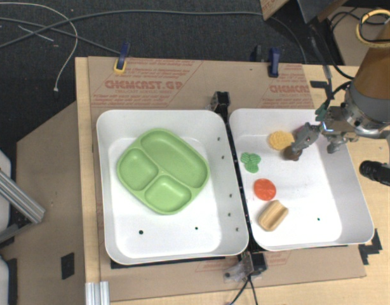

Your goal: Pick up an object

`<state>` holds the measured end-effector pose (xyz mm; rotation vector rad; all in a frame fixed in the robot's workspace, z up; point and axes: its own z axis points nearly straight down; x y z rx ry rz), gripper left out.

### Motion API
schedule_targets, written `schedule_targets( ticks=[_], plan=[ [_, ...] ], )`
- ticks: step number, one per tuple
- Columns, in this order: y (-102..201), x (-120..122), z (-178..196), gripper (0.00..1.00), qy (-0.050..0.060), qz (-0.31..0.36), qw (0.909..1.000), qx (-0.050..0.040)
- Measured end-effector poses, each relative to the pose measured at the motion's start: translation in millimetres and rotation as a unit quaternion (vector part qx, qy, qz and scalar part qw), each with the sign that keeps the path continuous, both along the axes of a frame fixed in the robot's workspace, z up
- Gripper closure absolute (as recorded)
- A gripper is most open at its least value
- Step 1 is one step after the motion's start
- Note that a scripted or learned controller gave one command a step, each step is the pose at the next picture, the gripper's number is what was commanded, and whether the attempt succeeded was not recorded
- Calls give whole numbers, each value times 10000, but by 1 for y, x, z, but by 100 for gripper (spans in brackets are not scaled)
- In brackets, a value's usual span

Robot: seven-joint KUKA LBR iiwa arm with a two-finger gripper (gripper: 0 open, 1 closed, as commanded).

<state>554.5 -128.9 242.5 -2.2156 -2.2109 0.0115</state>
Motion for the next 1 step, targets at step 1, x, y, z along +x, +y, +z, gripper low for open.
schedule_targets(
  ticks=[1],
  plan=[
    [0,2,6,0,-61,12,10000,-9]
  ],
)
